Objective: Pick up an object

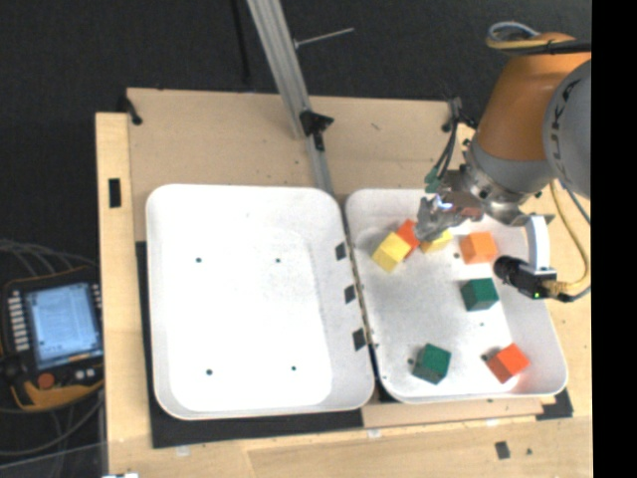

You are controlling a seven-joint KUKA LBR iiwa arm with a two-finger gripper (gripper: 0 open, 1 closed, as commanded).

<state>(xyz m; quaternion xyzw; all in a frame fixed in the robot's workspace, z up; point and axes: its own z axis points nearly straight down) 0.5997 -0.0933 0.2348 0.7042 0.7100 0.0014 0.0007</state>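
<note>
The right bin (398,386) holds several small blocks. A yellow block (390,253) lies at its upper left, touching an orange-red block (407,235). My gripper (434,223) hangs low over the bin right beside that orange-red block, with a bit of yellow (439,241) showing just under its tip. An orange block (478,247) sits to the gripper's right. Two green blocks (479,294) (432,362) and a further orange-red block (507,362) lie nearer the front. The wrist hides the fingers.
The left bin (169,217) lies beside the right one. A metal pole (284,58) slants up from between the bins at the back. A pendant with a lit screen (55,327) sits off the bench to the left.
</note>
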